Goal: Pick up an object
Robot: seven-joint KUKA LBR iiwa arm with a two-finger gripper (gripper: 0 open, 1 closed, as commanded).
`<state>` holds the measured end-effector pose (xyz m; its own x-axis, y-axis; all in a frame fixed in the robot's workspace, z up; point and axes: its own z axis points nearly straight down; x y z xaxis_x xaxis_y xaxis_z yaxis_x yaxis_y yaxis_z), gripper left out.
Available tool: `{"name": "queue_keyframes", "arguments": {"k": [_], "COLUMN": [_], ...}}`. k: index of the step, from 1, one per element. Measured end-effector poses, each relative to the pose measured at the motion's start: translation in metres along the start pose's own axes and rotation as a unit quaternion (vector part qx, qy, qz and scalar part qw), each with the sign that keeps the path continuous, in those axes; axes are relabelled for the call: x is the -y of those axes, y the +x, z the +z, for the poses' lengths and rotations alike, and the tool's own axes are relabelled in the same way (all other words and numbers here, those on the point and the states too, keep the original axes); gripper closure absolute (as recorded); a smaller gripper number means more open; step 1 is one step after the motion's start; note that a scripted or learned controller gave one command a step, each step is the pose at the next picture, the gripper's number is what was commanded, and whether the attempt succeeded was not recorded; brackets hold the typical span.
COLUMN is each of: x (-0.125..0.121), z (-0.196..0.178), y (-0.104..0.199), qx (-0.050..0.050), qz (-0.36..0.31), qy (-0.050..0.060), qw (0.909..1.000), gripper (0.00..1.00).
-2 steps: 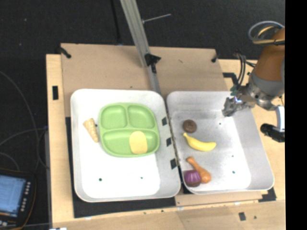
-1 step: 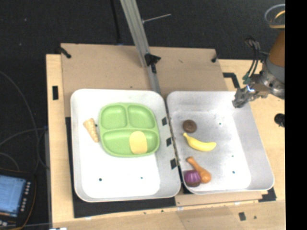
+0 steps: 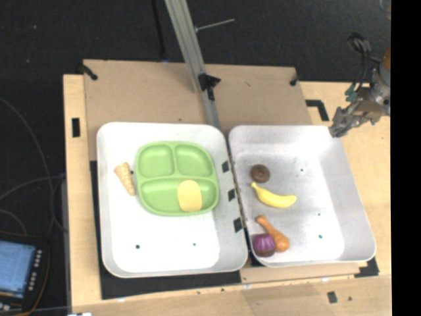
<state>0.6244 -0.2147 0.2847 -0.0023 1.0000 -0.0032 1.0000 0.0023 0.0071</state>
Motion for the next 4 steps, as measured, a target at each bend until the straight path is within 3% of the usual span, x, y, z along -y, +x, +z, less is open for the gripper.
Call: {"name": "queue_keyframes", "arguments": {"k": [4], "x": [0.058], "z": [0.028], "y": [0.213], "qx": [-0.002], "qz": [-0.002], "qy": [0.003], "qw": [1.0000], "gripper": [1.00]}}
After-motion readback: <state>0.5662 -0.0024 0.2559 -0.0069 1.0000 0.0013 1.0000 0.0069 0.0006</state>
